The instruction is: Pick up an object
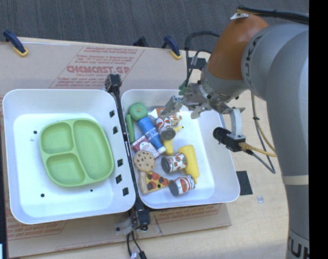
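Note:
The right bin (pixel 223 166) holds a pile of small toy foods. Among them are a blue bottle (pixel 148 129), a green round-topped piece (pixel 136 111), a cookie (pixel 144 160), a pizza slice (pixel 153 182), two small cans (pixel 175 163) (pixel 182 185) and a yellow piece (pixel 190 161). My gripper (pixel 180 106) hangs over the far part of this bin, just above a red-and-white can (pixel 166 124) at the top of the pile. I see nothing held in it.
The left bin (pixel 18 107) carries a green divided plate (pixel 76 151). A black hinge strip (pixel 120 139) runs between the bins. Cardboard (pixel 99 63) lies under both, clamped at the far edge. Cables (pixel 258 144) trail from the wrist over the right bin's right rim.

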`<state>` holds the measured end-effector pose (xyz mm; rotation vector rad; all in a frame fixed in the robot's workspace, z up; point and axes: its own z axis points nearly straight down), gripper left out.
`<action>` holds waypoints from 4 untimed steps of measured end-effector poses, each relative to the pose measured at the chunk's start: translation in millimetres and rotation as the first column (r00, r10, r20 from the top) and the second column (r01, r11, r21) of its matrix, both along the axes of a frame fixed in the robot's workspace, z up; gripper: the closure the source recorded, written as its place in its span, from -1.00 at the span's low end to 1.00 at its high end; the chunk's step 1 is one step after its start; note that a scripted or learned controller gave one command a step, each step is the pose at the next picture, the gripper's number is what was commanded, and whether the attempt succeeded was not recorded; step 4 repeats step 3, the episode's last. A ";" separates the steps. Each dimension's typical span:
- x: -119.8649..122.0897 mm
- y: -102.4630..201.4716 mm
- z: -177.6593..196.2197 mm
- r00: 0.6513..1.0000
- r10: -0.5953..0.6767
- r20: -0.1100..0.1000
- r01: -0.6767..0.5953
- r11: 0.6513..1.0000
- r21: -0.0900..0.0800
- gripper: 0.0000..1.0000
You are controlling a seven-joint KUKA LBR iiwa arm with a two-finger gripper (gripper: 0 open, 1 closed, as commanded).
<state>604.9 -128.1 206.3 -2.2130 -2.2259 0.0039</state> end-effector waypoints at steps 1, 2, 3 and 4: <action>19.2 37.8 -114.9 1.000 0.002 0.000 -0.002 1.000 -0.001 -1.00; 19.4 37.3 -104.5 1.000 0.005 -0.001 -0.005 1.000 -0.002 1.00; -25.1 114.3 12.0 1.000 0.001 0.003 -0.001 1.000 0.001 1.00; -25.1 114.3 12.0 1.000 0.001 0.003 -0.001 1.000 0.001 1.00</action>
